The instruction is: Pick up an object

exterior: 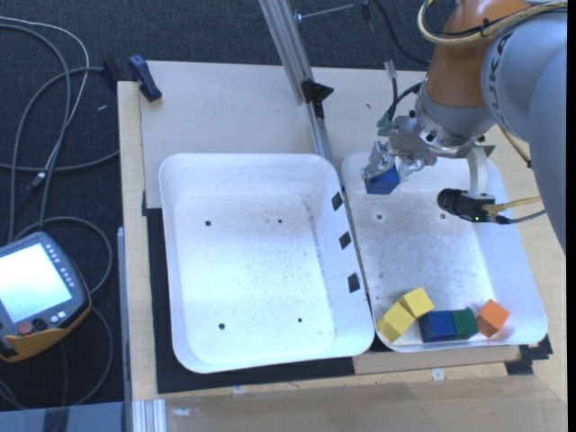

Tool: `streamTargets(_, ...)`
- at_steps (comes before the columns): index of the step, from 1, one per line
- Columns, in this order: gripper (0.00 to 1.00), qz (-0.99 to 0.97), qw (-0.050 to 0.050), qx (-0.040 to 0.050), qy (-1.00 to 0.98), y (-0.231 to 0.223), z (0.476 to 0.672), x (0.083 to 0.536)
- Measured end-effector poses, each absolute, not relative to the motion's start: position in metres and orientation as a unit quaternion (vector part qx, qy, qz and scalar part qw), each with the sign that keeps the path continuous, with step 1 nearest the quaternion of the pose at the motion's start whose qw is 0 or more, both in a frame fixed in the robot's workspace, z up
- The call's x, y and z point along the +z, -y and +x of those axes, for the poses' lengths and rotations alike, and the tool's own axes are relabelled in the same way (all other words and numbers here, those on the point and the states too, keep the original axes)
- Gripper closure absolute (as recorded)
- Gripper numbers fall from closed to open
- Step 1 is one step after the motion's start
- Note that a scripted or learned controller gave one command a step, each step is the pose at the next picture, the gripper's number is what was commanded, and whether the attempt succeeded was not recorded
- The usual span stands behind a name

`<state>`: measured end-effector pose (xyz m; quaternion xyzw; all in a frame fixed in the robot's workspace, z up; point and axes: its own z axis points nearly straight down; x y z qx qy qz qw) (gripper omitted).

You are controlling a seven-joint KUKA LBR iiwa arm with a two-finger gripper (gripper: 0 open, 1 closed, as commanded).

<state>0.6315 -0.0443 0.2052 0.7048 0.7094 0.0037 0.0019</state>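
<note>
Nearest you, along the front wall of the right bin (pixel 517 268), you have a cluster of five blocks: two yellow blocks, one (pixel 394 321) lying at the bin's front left corner and the other (pixel 417 301) touching it just behind, then a blue block (pixel 438 326), a green block (pixel 464 322) and an orange block (pixel 492 317) in a row, each touching its neighbour. That makes one blue, one green, one orange and two yellow on the bin floor.

To the left, the left bin (pixel 180 241) sits side by side with the right one on the surface (pixel 225 106); you can see four small dark dots on its floor. Off the surface at the left edge lies a teach pendant (pixel 36 295) with a lit screen, among loose cables (pixel 54 88). A small blue clamp (pixel 144 77) rests at the surface's back left corner, and a slanted metal rail (pixel 288 43) runs down to the gap between the bins.

At the back of the right bin, the gripper (pixel 382 171) is closed around a sixth block, a second blue block (pixel 382 181), which you see gripped between its fingers, lifted above the bin floor near the back left corner, well apart from the cluster.
</note>
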Motion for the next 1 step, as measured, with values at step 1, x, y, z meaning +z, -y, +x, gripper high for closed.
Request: streamTargets(1, 1.00, 0.704, -0.003, 0.0001, -0.710, -0.0566, 0.6176, 0.1993)
